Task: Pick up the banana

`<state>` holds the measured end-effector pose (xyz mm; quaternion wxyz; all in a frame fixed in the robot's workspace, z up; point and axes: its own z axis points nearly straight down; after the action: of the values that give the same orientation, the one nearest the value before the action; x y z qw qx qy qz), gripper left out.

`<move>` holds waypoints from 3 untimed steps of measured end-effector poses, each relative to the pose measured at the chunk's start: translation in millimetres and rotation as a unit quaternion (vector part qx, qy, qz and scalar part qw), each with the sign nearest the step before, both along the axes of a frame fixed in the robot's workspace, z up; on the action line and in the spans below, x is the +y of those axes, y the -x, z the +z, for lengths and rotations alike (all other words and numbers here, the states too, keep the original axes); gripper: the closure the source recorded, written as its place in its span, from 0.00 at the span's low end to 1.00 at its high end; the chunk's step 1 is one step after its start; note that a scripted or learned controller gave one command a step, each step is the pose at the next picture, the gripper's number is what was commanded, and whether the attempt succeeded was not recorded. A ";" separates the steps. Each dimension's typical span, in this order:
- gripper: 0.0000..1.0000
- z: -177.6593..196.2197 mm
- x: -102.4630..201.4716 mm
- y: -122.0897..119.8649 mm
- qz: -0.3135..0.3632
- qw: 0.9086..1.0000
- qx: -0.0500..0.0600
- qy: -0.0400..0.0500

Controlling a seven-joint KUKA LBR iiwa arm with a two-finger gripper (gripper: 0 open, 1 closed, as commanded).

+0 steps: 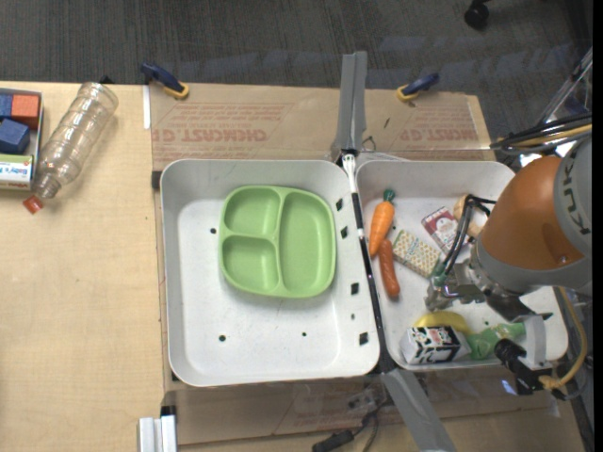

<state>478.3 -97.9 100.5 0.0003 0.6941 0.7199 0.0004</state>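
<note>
**Q:** Where is the banana, and how does it lie relative to the tool?

**A:** The banana lies in the right bin, near its front wall, touching the top of a small black-and-white carton. The tool hangs just behind it, toward the far side of the bin, and very slightly to the right, close above the fruit. The banana's long axis runs roughly left to right across the bin, so the next move is judged to be a short drop forward and down, with the fingers straddling the short width of the fruit.

**Q:** What is the state of the tool?

**A:** Whether it is open or closed cannot be told; wrist and cables crowd that spot. Nothing is seen gripped in it.

**Q:** How does the banana look?

**A:** Yellow, short and slightly curved, with only its upper face exposed; the carton hides its near edge. It is probably a toy fruit, smooth and liable to slip.

**Q:** What surrounds it?

**A:** A green item lies just to the right. Farther back are two carrots, a pale speckled block and a red-and-white packet. The left bin holds a green divided plate. On the bench at far left lie a clear bottle and coloured blocks.
</note>
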 end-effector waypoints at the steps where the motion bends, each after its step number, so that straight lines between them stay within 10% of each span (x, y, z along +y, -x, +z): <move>1: 1.00 -9.6 -19.0 -71.5 0.010 1.000 0.002 0.001; 2: 0.00 -9.6 -19.0 -71.5 0.010 1.000 0.002 0.001; 3: 0.00 41.2 -45.2 1.2 0.006 1.000 0.002 0.000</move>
<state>477.1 -143.1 141.7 -0.0008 0.6896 0.7242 -0.0009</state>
